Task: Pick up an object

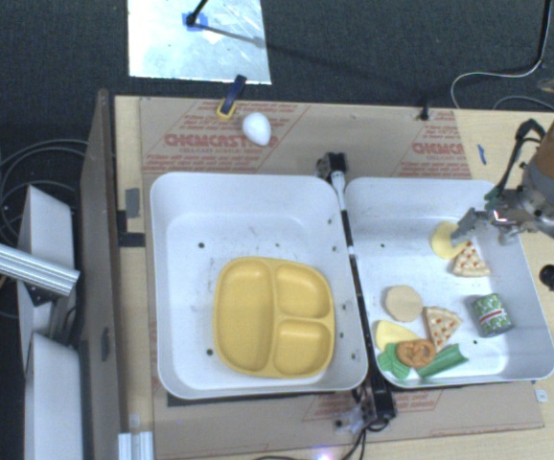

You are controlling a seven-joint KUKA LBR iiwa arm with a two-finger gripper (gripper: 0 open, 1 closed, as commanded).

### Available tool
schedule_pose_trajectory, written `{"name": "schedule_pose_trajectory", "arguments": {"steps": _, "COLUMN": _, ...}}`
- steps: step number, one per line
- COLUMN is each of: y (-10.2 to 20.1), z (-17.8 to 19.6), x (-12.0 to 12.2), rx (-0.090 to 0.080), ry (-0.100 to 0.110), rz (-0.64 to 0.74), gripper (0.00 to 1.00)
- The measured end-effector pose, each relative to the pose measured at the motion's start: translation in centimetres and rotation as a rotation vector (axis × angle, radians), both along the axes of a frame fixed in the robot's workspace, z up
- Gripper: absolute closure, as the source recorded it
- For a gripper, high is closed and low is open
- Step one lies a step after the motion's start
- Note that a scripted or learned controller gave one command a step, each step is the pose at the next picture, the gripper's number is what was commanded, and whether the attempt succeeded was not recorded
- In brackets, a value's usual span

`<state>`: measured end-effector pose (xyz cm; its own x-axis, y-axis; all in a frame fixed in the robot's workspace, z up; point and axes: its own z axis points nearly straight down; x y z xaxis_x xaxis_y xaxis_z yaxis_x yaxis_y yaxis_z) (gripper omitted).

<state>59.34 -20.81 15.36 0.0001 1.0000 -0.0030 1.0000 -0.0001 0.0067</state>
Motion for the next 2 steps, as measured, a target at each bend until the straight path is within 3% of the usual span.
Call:
{"name": "schedule_pose_trajectory", "arguments": {"steps": 1, "y": 2.1, "z": -6.1, "x": 1.9, "rx": 0.001, "ry": 0.003, "rz": 0.006, "gripper": 0.0}}
{"name": "schedule_pose_trajectory", "arguments": {"steps": 2, "y": 0.0, "z": 2.4, "x": 0.8, "rx": 0.0, "ry": -0.001, "rz": 0.001, "gripper": 0.0}}
